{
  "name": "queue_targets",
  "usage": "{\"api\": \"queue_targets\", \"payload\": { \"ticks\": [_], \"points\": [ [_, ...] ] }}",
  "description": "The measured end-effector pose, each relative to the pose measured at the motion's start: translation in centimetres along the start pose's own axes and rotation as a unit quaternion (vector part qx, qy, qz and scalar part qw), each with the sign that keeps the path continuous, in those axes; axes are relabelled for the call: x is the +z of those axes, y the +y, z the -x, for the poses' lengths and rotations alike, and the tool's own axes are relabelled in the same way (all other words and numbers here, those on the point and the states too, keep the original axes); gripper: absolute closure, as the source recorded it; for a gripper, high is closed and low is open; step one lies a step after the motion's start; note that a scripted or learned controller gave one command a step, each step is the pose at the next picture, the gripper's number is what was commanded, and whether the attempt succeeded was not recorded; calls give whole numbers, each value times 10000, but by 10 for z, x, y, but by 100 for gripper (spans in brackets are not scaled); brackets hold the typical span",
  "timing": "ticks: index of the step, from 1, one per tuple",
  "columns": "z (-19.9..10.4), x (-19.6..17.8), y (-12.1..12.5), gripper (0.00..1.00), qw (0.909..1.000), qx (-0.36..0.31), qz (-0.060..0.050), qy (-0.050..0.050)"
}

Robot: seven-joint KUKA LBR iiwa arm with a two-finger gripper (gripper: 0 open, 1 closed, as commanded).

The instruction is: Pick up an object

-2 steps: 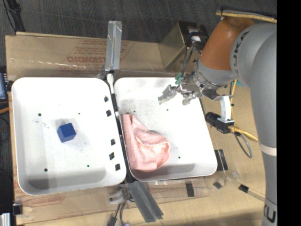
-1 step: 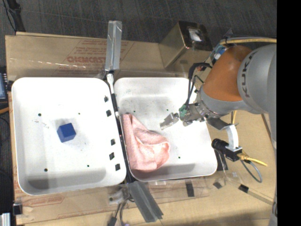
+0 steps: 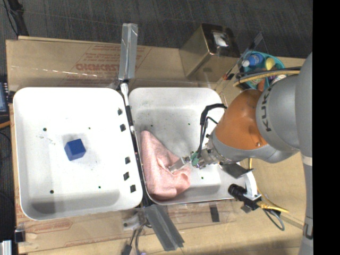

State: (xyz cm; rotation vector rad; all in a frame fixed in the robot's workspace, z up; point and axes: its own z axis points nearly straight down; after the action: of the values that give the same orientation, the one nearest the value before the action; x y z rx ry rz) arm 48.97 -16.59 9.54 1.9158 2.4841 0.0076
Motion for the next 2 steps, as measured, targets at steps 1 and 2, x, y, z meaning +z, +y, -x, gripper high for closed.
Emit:
{"api": "queue_targets", "payload": {
  "ticks": [1,2],
  "points": [
    [-46,1,2,0,9986,-527,0,-16],
    [-48,1,42,0,9996,-268,-21,-11]
  ]
}}
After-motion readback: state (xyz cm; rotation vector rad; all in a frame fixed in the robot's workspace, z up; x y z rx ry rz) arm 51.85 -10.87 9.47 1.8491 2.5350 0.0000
